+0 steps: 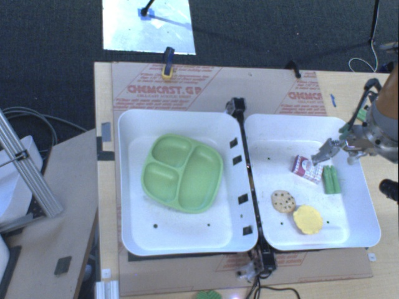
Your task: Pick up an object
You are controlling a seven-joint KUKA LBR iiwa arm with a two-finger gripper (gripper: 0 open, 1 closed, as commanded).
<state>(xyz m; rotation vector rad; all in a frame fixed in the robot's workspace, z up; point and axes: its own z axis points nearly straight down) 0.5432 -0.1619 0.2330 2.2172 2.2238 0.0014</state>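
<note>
So here's where I'm at: my arm point(381, 114) comes in from the right side and my gripper point(340, 147) sits over the upper right part of the right bin point(274, 136). One of my fingers point(325, 152) pokes out to the left, pointing at the small red and white packet point(306, 168). Honestly I can't tell from this angle whether the fingers are spread or pinched together, they just look like a greyish blur. Nothing visible between them.

Stuff in the right bin: the packet lies flat near the middle, just left of and below my fingertip. Right beside it on the right there's a green block-like piece point(331, 180), standing lengthwise, looks like two green sticks side by side. Lower down, a chocolate chip cookie point(283, 200) sits nearer the divider, and a yellow round thing point(308, 220) is just to the right and below it, nearly touching the cookie.

The left bin point(134, 129) has a light green divided plate point(182, 173) with three compartments, sitting about in the middle, a bit tilted in its orientation.

Both bins rest on the worktop point(206, 89), which has a sheet with red lettering under them. A yellow and black clamp point(168, 64) sits at the back edge.
</note>
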